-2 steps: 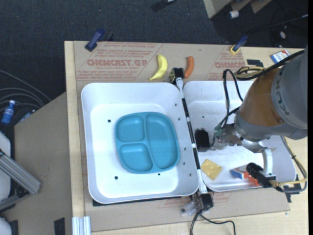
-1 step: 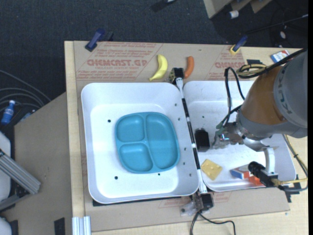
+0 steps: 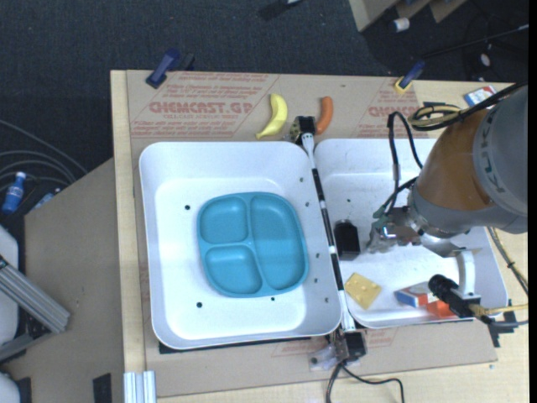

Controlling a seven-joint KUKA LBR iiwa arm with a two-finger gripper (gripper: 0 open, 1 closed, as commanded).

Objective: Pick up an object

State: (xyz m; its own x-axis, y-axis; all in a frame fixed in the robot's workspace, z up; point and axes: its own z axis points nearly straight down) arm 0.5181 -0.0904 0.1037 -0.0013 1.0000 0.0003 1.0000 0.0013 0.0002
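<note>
My gripper [image 3: 380, 232] hangs low over the middle of the right bin [image 3: 361, 164], at the end of the grey and orange arm that comes in from the right. Just to its left a small black block [image 3: 346, 238] lies against the bin's left wall. A yellow cheese wedge [image 3: 362, 290] rests on the bin floor below the gripper, near the front left corner. A small red, white and blue packet [image 3: 414, 296] lies by the front wall. Nothing shows between the gripper and these things.
The left bin [image 3: 168, 250] holds a blue divided plate [image 3: 252, 243]. Behind the bins, a yellow banana [image 3: 273, 116] and an orange carrot [image 3: 324, 114] lie on the bench. A ridge [image 3: 323, 225] separates the two bins.
</note>
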